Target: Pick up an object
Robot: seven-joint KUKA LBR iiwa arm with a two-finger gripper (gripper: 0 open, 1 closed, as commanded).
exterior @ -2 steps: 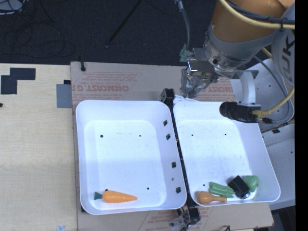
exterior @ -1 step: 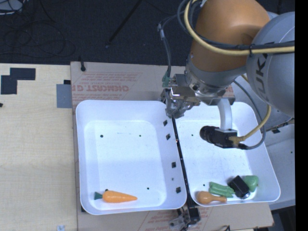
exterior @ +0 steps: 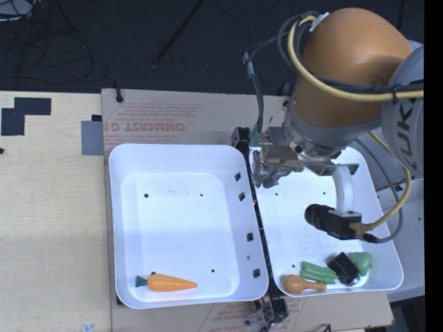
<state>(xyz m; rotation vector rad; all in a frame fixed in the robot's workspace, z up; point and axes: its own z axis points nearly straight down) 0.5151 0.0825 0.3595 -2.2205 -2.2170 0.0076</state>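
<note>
A grey arm with an orange band is reaching over the right bin (exterior: pixel 387 268) from the right. Its gripper (exterior: pixel 266 175) is hovering near that bin's upper-left corner — I cannot tell its state. A toy carrot (exterior: pixel 169 282) is lying in the left bin (exterior: pixel 124 185), near the front. Green, black and tan items (exterior: pixel 332 272) are clustering in the right bin's front corner — well apart from the gripper.

two shallow white bins sit side by side on the bench: the left bin (exterior: pixel 124 178) holds an orange toy carrot (exterior: pixel 170 283) near its front edge, while the right bin (exterior: pixel 387 254) has a green pod (exterior: pixel 318 272), a small black block (exterior: pixel 343 267) and a tan pear-like piece (exterior: pixel 302 284) clustered at the front (touching or nearly so); the gripper (exterior: pixel 266 175) hangs over the right bin's back left corner, beside the divide
</note>
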